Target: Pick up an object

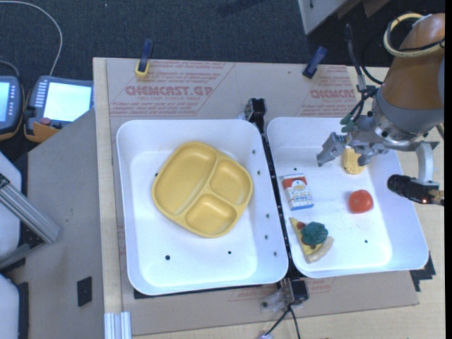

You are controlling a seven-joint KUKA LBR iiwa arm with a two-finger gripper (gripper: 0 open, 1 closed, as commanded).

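Over the far edge of the right bin [417,256], the gripper [349,154] is hanging with its fingers [329,149] spread apart, a small yellow object [352,161] sitting between them on the bin floor. Nearer the front edge, a red ball [361,201], a red-and-white carton [297,191] and a green-and-yellow toy [313,236] are lying apart from one another, while a yellow divided plate [203,188] is resting in the middle of the left bin [134,210] on the bench [113,90].

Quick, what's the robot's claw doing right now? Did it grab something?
Claw: open, hanging over the right bin, with a yellow object right at its fingers. Nothing is visibly gripped yet.
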